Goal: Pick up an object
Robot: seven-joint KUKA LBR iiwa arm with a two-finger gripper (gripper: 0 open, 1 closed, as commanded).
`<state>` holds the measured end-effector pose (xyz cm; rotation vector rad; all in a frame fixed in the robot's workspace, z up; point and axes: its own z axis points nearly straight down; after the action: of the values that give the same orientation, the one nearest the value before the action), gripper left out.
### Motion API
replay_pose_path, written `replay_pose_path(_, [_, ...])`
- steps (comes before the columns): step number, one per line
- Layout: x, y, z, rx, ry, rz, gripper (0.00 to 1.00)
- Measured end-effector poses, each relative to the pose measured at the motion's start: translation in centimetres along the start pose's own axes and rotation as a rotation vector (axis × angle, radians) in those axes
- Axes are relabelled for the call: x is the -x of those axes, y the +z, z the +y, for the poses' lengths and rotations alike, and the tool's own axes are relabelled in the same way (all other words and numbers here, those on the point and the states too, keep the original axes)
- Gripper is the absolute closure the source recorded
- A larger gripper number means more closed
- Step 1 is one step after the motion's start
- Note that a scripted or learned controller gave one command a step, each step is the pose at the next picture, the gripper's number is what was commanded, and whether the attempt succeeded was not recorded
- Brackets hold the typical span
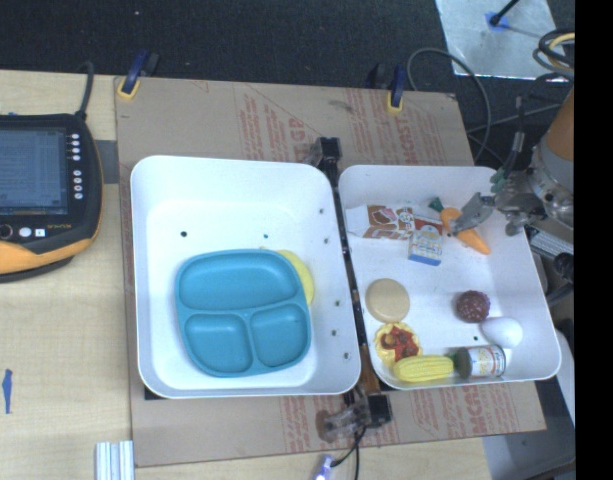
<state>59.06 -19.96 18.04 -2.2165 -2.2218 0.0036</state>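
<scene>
The right bin (pixel 542 298) holds several small items. An orange carrot (pixel 470 237) lies near its back right, beside a small blue and white carton (pixel 425 245) and a printed snack packet (pixel 388 220). Nearer the front are a tan round bun (pixel 388 299), a dark red ball (pixel 473 306), a white egg (pixel 503 331), a small bottle (pixel 480 362), a yellow corn cob (pixel 424 370) and a red and yellow piece (pixel 396 342). My gripper (pixel 493 218) hangs over the bin's back right corner, open, its left finger just above the carrot. Nothing sits between its fingers.
The left bin (pixel 156 198) carries a blue divided tray (pixel 244 310) with a yellow piece (pixel 300 271) behind it. A tablet in an orange case (pixel 36 193) lies at far left on the bench. Cables (pixel 466 78) run behind the right bin.
</scene>
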Motion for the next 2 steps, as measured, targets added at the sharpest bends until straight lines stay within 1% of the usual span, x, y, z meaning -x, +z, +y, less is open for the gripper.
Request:
replay_pose_path(1, [1.2,9.0,-6.9,-0.002,-0.002,0.000,0.00])
replay_pose_path(2, [1.2,8.8,0.3,0.002,-0.001,0.000,0.00])
